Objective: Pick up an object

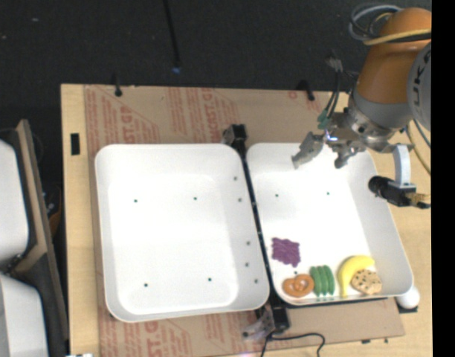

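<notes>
Cardboard sheeting, brown with red printing (175,110), covers the bench and carries two shallow white plastic bins side by side, the largest things on it. One, the left white bin (168,162), has bare floor marked by small dark dots; the other, the right white bin (376,222), holds all the objects, five in count, gathered at its near end. Above the far end of the right bin hangs the grey arm with its orange band (387,58), its upper part cut off by the frame's edge, so the rest of it cannot be made out. At its tip the two-finger gripper (324,153) has its fingers spread apart with nothing between them, poised over the bin's far rim, well apart from the objects. Among the objects, one yellow rounded piece (354,268) sits largest, partly covered by one tan speckled cookie-like piece (367,281) resting against it. One purple lumpy cluster (286,252) lies alone, slightly nearer the bin's middle. One green ribbed piece (323,280) stands just beside one orange pretzel-shaped piece (297,285), the two touching or nearly so; which cannot be told at this sharpness. What exactly these small items depict is hard to make out
</notes>
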`<state>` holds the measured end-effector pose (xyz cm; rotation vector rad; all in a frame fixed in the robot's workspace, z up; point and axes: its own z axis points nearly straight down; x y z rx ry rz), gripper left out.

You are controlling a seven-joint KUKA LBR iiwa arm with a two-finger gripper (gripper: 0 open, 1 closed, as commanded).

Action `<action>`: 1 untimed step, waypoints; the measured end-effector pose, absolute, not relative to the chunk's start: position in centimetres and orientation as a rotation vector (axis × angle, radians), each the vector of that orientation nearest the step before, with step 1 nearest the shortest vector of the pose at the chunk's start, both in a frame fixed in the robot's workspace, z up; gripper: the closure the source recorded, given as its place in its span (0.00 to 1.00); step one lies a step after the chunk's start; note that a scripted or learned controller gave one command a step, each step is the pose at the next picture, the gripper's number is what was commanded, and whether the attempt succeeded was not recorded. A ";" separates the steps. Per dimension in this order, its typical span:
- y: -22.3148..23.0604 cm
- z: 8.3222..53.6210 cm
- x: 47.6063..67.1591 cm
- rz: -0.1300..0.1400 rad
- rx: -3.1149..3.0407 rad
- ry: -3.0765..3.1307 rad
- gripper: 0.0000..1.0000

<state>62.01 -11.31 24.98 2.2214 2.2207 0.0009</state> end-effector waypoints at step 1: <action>-14.8 11.7 58.4 -0.010 2.232 2.223 0.00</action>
